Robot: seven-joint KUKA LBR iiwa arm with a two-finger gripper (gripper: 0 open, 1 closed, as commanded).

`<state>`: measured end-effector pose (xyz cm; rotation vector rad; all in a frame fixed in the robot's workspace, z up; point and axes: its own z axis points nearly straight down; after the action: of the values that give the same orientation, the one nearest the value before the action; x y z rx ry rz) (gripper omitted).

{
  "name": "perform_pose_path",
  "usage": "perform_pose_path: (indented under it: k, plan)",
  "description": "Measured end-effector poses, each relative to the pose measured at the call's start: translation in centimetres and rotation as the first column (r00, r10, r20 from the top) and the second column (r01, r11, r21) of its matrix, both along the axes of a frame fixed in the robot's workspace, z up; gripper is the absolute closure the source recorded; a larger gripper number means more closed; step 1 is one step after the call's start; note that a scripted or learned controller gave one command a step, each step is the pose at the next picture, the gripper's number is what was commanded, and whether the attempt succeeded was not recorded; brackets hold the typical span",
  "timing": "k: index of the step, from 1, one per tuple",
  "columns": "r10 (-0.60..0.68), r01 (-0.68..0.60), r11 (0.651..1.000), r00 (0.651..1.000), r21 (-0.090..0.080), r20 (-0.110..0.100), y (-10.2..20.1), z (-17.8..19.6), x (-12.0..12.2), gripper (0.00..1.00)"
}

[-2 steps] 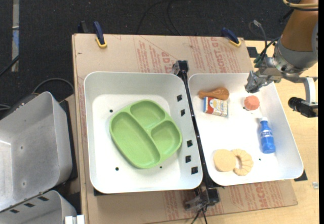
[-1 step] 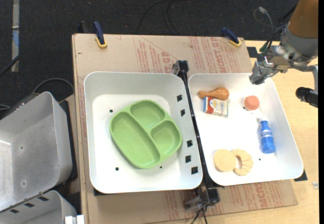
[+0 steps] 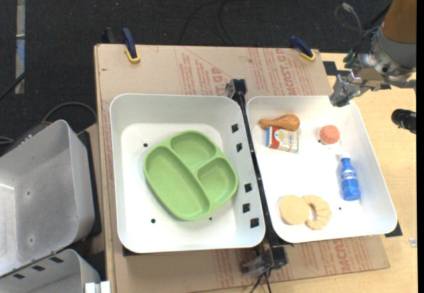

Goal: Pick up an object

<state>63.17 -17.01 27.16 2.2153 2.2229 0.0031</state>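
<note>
The right bin (image 3: pixel 371 215) holds several items: a toy chicken drumstick (image 3: pixel 281 122), a small printed carton (image 3: pixel 283 140), a red-orange ball (image 3: pixel 329 134), a blue bottle (image 3: pixel 348 179), and a tan round piece beside a ridged croissant-like piece (image 3: pixel 305 211). My gripper (image 3: pixel 342 95) hangs at the bin's far right corner, above the rim, up and to the right of the red-orange ball. It is apart from all the objects. Nothing shows between its fingers.
The left bin (image 3: pixel 126 219) holds a green divided plate (image 3: pixel 191 174). A black divider with clips runs between the bins. Blue-and-yellow clamps (image 3: pixel 131 46) hold the cardboard base. A grey tote (image 3: pixel 40 199) stands at the left of the bench.
</note>
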Motion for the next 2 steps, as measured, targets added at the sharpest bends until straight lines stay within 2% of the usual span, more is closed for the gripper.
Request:
perform_pose_path:
  k: [2]
  plan:
    - [0.005, -0.005, 1.000, 1.000, 0.003, -0.006, 11.5, -2.6, -0.6, 1.00]
